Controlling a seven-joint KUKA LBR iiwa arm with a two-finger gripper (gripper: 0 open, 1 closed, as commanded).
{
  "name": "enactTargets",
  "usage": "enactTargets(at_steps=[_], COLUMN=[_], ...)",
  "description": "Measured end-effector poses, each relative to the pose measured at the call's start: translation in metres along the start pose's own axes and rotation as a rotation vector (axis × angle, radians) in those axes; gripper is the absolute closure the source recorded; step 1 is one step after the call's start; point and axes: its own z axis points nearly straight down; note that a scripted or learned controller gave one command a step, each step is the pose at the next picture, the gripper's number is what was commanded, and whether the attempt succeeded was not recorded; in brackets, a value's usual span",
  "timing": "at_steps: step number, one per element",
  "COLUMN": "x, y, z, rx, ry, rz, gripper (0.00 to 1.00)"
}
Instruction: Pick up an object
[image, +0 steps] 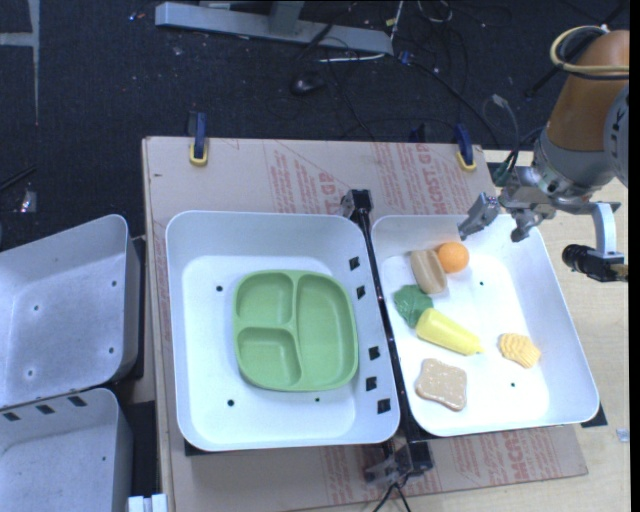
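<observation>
Orange (453, 257) sits against bun (428, 271); our gripper (498, 222) hovers spread, nothing held; we judge descent could nudge orange rolling away.

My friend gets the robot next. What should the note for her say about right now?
Gripper: open, holding nothing, above the far edge of the right bin.
Right bin: toy orange touching a hot dog bun, corn cob, bread slice, small yellow ridged piece.
Left bin: green divided tray.
Done: nothing picked up yet.
Left: lower onto one toy, grip it, lift.
</observation>
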Motion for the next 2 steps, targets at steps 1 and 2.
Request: enactTargets(at_steps=[1, 2], x=[0.001, 0.002], y=[0.003, 0.001], z=[-0.009, 0.055], rx=[-0.014, -0.008], ry=[-0.003, -0.001], rz=[-0.003, -0.002], gripper=[0.0, 0.0])
